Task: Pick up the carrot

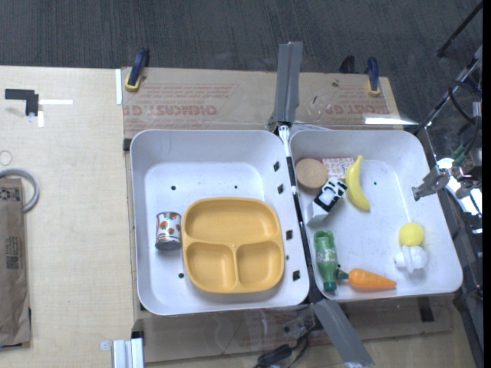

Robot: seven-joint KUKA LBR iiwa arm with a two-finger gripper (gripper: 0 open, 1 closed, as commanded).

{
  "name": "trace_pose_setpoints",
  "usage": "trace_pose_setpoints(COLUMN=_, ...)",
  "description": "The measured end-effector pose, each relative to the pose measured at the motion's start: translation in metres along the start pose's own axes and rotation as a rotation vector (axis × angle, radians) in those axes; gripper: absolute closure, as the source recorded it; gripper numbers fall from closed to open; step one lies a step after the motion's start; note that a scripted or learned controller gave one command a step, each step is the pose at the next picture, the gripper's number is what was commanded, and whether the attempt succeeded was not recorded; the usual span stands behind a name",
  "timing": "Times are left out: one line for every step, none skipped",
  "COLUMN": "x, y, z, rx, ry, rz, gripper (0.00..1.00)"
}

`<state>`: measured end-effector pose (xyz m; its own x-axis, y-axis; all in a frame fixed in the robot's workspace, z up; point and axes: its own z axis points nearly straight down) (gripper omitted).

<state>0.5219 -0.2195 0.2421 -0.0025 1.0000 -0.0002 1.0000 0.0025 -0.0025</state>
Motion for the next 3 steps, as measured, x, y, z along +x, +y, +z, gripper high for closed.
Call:
trace_pose_setpoints(x=0.0, y=-0.031, z=0.113, rx=0.002, ry=0.004, rz=0.009, gripper=0.0)
trace_pose_setpoints(x=0.054, y=-0.044, z=0.151, rx=0.0, ry=0.001, rz=-0.06, gripper=0.0)
trace_pose_setpoints(x=0.053, y=-0.044, z=0.142, rx=-0.001, ry=0.0, rz=-0.057, gripper=1.0)
